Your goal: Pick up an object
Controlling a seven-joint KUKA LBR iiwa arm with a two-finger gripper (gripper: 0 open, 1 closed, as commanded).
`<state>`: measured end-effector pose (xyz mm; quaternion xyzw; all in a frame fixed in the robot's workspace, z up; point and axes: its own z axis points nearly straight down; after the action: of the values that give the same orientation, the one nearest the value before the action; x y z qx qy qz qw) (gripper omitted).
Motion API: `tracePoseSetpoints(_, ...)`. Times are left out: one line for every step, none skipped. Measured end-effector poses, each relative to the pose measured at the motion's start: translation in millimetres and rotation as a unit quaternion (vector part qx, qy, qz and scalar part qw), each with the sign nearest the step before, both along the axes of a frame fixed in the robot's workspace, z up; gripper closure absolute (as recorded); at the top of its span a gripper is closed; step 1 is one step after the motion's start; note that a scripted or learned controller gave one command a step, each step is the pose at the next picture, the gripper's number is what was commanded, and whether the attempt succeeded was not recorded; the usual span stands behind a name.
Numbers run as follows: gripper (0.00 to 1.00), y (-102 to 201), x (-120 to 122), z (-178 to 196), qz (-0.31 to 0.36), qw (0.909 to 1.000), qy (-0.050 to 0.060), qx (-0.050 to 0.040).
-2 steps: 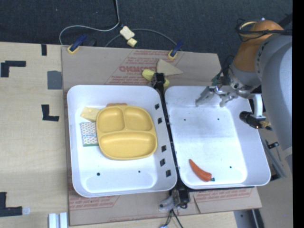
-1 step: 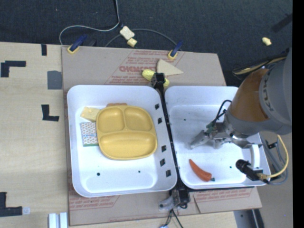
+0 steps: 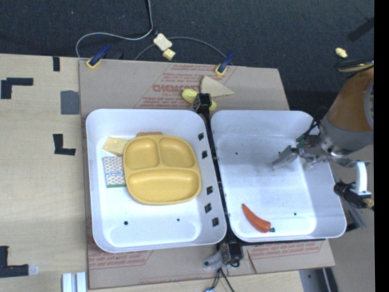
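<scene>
one orange chili pepper (image 3: pixel 256 218) in the right bin (image 3: pixel 304 121), one yellow tray (image 3: pixel 162 169) left; hand (image 3: pixel 287 157) empty, spread unclear

A light wooden bench (image 3: pixel 36 181) with black marks on it holds a big flat sheet of brown cardboard (image 3: pixel 176 81) with red writing. Two shallow white plastic bins sit side by side on the cardboard, touching in the middle. The left white bin (image 3: pixel 152 233) is near the bench's bare wood, and the right white bin (image 3: pixel 261 123) is beside it. Two blue and yellow clamps (image 3: pixel 97 56) pinch the cardboard's far edge (one at each corner).
</scene>
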<state>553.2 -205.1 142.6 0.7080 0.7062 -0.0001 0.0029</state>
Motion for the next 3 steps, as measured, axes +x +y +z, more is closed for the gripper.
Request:
tracePoseSetpoints(0.00,112.4,46.1,-59.8,0.006,1.0000,0.001,0.0009)
tracePoseSetpoints(0.00,48.6,109.2,-56.3,0.001,1.0000,-0.002,0.0005)
tracePoseSetpoints(0.00,111.9,67.8,-56.2,0.003,1.0000,0.001,0.0010)
